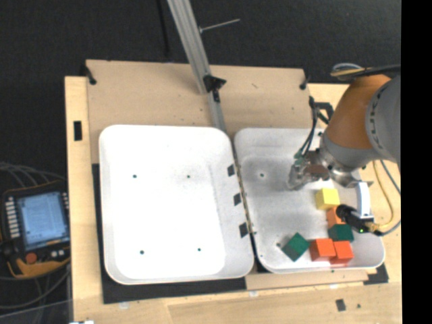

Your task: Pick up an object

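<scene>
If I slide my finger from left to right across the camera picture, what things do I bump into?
Handheld control screen → left white bin → right white bin → dark green block → pincer → yellow block.

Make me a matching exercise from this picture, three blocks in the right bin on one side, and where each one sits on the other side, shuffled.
Things:
1. yellow block
2. tilted green block
3. orange blocks

Places:
A. along the bin's near edge, right of a green block
B. closest to the gripper, just right of it and nearer the camera
C. farthest left of the blocks

Pairs: 1-B, 2-C, 3-A
</scene>
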You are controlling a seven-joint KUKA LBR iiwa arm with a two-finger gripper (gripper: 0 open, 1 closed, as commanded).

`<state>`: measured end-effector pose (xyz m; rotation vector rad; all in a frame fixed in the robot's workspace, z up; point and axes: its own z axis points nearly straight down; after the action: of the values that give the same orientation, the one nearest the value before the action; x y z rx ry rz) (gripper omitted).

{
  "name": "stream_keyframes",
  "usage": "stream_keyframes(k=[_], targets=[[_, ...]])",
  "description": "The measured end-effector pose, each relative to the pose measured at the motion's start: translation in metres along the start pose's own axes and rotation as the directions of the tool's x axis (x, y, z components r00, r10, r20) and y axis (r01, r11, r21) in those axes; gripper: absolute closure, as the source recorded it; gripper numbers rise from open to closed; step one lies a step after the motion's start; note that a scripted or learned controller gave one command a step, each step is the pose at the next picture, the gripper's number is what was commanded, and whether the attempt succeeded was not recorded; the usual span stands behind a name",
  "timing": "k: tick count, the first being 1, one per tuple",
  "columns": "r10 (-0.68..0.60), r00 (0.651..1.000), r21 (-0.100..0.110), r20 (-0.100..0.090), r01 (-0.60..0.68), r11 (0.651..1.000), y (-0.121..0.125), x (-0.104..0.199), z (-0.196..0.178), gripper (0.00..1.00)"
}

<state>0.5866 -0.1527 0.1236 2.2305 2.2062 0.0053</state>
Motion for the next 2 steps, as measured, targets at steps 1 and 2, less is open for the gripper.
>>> stream_keyframes(k=[1,2], targets=[[-0.013,1.0,-0.001,0.0,0.013,1.0,0.0,0.005,-0.046,1.0],[-0.014,1.0,-0.002,0.001,0.014,1.0,0.002,0.004,-0.1,1.0]])
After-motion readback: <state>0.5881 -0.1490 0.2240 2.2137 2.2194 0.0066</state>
